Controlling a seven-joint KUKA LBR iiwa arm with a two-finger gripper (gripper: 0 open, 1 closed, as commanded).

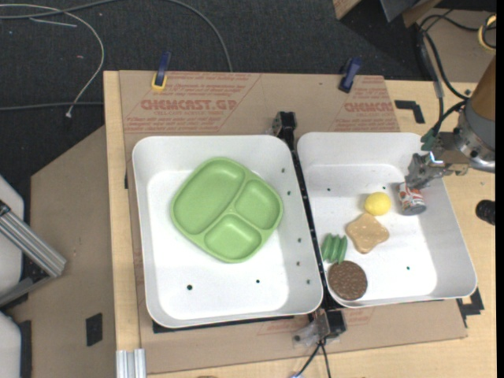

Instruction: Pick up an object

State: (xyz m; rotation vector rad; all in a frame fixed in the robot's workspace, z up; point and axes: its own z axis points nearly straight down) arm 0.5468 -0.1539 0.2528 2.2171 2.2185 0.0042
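Note:
My gripper hangs over the right side of the right bin, reaching in from the right edge. Just below its tip, touching or nearly so, is a small red and silver can; whether it is gripped is unclear. To the left of the can sits a yellow lemon. A tan slice of bread lies below the lemon. Green bean pods rest near the bin's left wall, and a brown round patty lies at the front.
The left bin holds a green divided plate. Both bins sit on a cardboard sheet held by blue clamps. A black clip stands between the bins at the back.

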